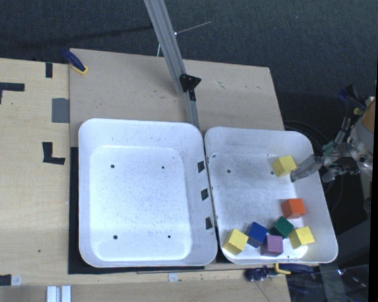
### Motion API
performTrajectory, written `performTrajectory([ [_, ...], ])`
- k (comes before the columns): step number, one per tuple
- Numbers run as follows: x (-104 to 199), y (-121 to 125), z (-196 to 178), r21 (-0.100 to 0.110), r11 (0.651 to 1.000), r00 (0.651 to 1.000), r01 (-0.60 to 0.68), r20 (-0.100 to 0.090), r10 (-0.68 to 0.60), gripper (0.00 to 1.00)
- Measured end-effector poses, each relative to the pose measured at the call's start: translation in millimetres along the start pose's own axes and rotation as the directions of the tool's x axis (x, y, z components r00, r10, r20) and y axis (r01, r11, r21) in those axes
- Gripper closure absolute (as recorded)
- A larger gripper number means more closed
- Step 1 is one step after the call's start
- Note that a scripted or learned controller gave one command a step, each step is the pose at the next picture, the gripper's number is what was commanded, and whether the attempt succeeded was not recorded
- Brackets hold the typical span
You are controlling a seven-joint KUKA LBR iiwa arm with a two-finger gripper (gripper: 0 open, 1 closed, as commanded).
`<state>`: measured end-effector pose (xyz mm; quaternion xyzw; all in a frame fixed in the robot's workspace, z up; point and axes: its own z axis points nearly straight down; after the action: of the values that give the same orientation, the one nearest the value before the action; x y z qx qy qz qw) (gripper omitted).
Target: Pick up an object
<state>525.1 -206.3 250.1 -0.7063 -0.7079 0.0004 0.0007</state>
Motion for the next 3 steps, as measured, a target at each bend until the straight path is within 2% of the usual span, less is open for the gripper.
performTrajectory([
  [1,0,0,0,0.0,1.0,1.0,0.0,0.0,0.0,0.0],
  [2,6,-9,57,0.005,1.0,1.0,-0.001,-0.001,0.001,0.0],
  [3,2,-2,116,0.006,1.0,1.0,-0.001,-0.001,0.001,0.0],
])
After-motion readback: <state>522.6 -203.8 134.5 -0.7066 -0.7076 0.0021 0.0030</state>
